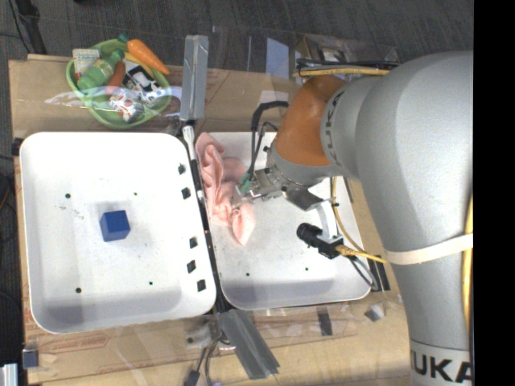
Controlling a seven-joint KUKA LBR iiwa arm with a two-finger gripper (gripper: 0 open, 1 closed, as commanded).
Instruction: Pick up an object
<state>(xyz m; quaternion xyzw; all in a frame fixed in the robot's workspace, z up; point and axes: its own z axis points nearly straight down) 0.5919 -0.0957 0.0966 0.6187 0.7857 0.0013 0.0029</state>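
The arm reaches into the right bin from the view's right. Its gripper sits low at the right edge of a crumpled pink cloth, apparently touching it. Whether the gripper is wide, narrow or gripping cloth cannot be told: the wrist hides it. The cloth lies along the bin's left wall, its long axis running from the far wall toward the near side, immediately left of the gripper. A blue cube rests well apart in the left bin.
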